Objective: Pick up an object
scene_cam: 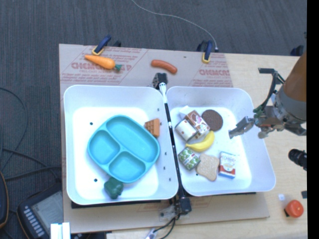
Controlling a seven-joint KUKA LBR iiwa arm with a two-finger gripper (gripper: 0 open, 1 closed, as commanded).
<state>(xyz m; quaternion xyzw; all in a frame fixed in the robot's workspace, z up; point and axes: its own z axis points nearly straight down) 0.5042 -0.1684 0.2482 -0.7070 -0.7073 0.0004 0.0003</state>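
The right bin (249,103) holds a brown round cookie (213,118), a small printed carton (192,125), a yellow banana (202,142), a green-and-white packet (189,158), a bread slice (208,167) and a red-and-white box (227,164). My gripper (250,128) hangs over this bin's right side, to the right of the cookie and above the red-and-white box. Its fingers are spread open with nothing between them. One finger (239,127) points left toward the cookie.
The left bin (79,103) holds a blue divided plate (123,148), an orange wedge (153,127) and a green toy (113,188). Behind the bins, a carrot (102,62) and a sausage (164,66) lie on the cardboard. An orange object (294,209) sits at the bench's right front.
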